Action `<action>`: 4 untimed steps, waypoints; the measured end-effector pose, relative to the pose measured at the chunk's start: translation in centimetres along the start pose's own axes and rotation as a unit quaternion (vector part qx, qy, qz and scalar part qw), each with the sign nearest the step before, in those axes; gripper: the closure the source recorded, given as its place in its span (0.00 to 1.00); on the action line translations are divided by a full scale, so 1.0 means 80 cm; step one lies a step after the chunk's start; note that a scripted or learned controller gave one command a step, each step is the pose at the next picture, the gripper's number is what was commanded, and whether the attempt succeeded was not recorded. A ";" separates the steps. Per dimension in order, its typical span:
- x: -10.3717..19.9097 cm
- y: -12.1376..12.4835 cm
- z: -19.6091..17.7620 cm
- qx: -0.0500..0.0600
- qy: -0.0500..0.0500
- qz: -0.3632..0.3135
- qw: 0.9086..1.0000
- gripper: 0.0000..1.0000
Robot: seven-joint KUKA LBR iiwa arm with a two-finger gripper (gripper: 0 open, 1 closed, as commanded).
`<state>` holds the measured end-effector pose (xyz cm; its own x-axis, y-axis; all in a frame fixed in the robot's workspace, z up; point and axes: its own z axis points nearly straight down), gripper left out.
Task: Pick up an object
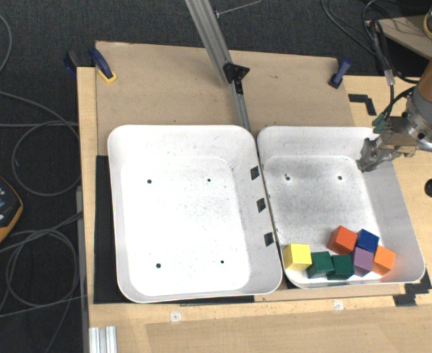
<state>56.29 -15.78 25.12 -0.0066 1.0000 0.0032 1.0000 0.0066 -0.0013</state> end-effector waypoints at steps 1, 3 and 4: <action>0.066 -0.005 -0.005 0.000 0.000 0.000 1.000 1.00; 0.187 -0.007 -0.003 0.000 0.000 0.000 1.000 1.00; 0.249 0.006 -0.010 -0.002 0.000 0.000 1.000 1.00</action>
